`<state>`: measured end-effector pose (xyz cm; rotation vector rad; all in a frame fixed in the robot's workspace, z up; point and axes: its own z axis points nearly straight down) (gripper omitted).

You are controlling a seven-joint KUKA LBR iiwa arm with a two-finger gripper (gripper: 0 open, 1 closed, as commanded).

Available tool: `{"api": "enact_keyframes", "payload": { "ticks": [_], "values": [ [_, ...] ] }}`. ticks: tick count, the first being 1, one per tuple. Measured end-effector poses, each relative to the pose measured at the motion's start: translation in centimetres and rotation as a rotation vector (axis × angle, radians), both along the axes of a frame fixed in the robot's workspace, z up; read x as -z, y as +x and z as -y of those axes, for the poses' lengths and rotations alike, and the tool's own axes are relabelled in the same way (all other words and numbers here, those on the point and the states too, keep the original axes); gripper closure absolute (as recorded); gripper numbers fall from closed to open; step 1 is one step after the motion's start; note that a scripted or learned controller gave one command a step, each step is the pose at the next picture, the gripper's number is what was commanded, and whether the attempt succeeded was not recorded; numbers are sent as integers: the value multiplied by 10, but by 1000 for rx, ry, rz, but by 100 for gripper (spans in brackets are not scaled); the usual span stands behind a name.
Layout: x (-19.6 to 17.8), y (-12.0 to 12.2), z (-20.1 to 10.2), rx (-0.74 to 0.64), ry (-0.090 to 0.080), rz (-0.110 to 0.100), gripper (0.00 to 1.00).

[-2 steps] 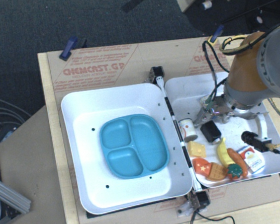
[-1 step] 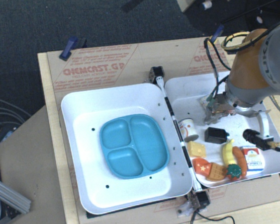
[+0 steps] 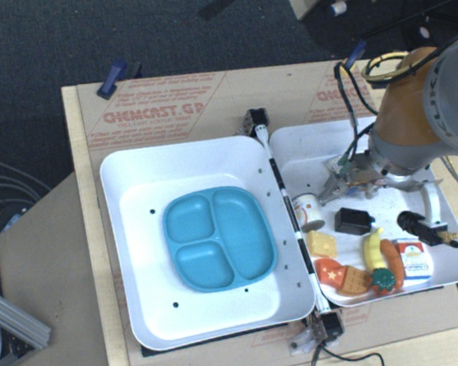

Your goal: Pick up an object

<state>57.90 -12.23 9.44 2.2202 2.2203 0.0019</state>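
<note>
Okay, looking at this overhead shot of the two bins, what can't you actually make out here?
- Gripper in the camera view: blurred and partly under the arm's wrist, so its state is unclear.
- Right bin: its far right part is covered by the arm.
- Small can: label too small to read.
- Toy food pile: pieces overlap, so some shapes are unclear.
- Black block: too dark to identify.

Your arm (image 3: pixel 443 102): grey, orange band above the wrist, entering from the right, angled downward and leftward. Your claw (image 3: pixel 346 182): low, pointing left; finger state unclear.
</note>
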Motion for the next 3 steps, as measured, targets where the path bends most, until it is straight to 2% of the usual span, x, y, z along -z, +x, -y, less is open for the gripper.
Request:
{"api": "enact_keyframes", "payload": {
  "ticks": [1,2,3],
  "values": [
    [10,67,-4,-1,0,-2,0],
    [-1,67,-4,-2,-1,-1,100],
    [-120,26,-41,-2,0,-1,100]
  ]
}}
